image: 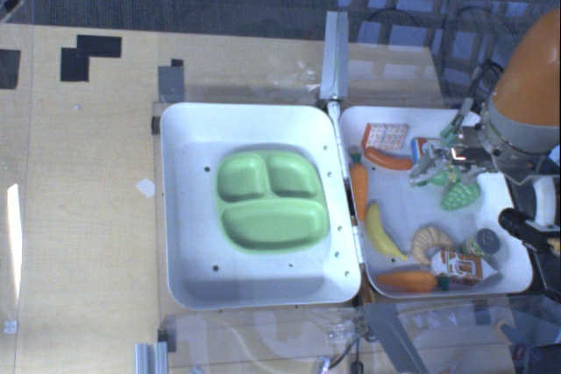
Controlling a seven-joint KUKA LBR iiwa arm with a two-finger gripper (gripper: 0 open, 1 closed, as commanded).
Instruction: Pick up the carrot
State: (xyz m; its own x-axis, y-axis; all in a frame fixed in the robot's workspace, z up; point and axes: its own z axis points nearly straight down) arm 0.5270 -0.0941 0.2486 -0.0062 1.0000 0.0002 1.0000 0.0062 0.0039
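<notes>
Two white bins sit side by side: the left bin [184,188] holds a green divided plate [272,199], and the right bin [519,274] holds the food items and the gripper [431,165]. The arm [526,92], grey with its orange band, reaches in from the right and hangs low over the upper middle of the right bin, wrist turned so the tool points left.

The step in hand looks like the approach; nothing sits between the jaws, and whether they stand open or closed I cannot tell from the glare on the metal.

The carrot [358,191] lies well to the left of the jaws and a little below them, lengthwise against the bin's left wall. A hot dog [388,158] lies just left of the jaws, a banana [383,231] below-left, a green grape bunch [459,193] just below-right.

The next move probably calls for travelling left past the hot dog, then descending with the jaws straddling the carrot's narrow width, minding the wall.
</notes>
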